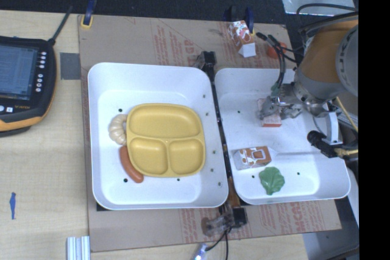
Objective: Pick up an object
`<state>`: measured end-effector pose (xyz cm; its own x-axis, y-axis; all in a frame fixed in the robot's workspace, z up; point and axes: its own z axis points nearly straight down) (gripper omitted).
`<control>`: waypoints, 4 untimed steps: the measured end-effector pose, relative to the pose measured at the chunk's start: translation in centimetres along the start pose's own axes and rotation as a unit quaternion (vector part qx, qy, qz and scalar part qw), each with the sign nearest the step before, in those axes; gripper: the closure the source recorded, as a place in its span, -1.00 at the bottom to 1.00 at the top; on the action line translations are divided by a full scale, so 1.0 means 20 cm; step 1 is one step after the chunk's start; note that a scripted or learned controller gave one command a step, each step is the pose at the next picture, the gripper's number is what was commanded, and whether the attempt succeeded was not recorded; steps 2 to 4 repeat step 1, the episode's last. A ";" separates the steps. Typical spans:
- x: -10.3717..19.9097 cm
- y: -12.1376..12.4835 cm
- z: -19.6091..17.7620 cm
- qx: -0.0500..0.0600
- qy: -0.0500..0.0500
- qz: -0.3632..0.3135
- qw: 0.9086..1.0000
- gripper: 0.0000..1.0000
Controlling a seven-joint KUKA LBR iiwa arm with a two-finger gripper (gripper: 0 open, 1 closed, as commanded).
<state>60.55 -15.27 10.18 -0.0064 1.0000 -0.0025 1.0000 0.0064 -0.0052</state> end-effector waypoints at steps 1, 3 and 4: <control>0.43 -0.13 -0.45 -0.001 0.001 0.000 1.000 1.00; 0.43 -0.13 -0.45 -0.001 0.001 0.000 1.000 1.00; 0.43 -0.13 -0.45 -0.001 0.001 0.000 1.000 1.00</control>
